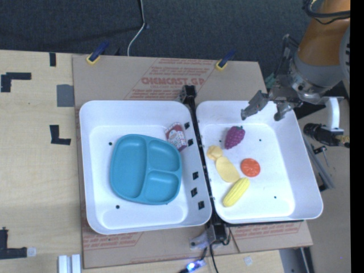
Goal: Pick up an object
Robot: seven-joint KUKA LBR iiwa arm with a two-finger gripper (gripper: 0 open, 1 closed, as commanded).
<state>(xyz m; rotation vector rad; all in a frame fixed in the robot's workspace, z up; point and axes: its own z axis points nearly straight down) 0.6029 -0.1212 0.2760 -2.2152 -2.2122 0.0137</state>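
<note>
Overhead, the tool (265, 110) hangs spread wide, empty, above the right bin (296, 164).

Dark carpet floor (170, 16); wooden bench (34, 169); cardboard sheet (165, 78) under bins.

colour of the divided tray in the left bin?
Light blue, a plain sectioned tray with no pattern. It shows clearly in the camera view.
</note>
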